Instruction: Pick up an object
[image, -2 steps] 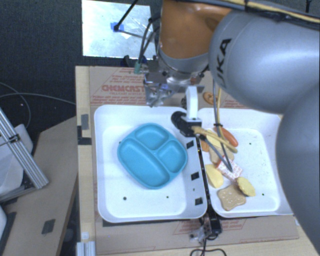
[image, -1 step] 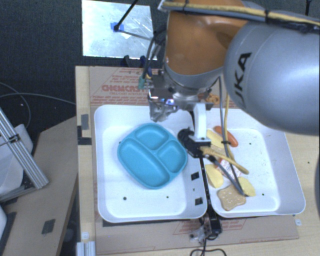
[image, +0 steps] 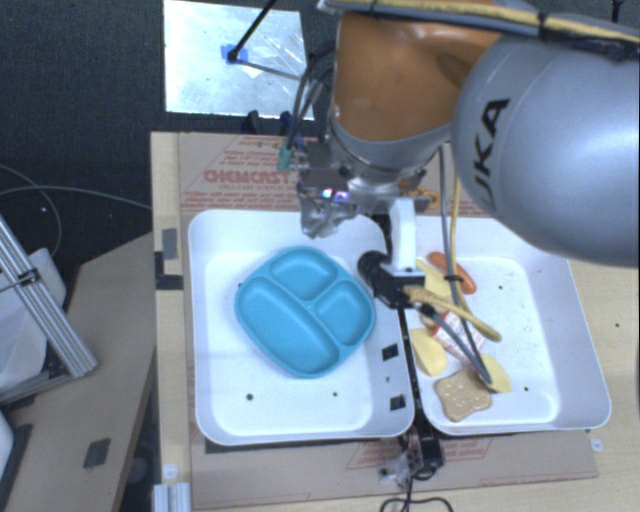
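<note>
A blue divided plate (image: 305, 310) lies flat in the middle of the left bin (image: 204, 330). The right bin (image: 560, 330) holds several toy food pieces: a toast slice (image: 463, 395), a pale yellow wedge (image: 430, 352), a long yellow strip (image: 455, 308) and an orange piece (image: 452, 272). A white-and-black tool (image: 400, 250) lies along the divide between the bins. My gripper (image: 322, 215) hangs over the far edge of the left bin, just beyond the plate's far rim, with nothing seen in it.
The grey arm and its orange band (image: 400, 60) fill the upper right and hide the far part of the right bin. A dark thin utensil (image: 468, 352) crosses the food pieces. Brown cardboard (image: 240, 175) lies under both bins.
</note>
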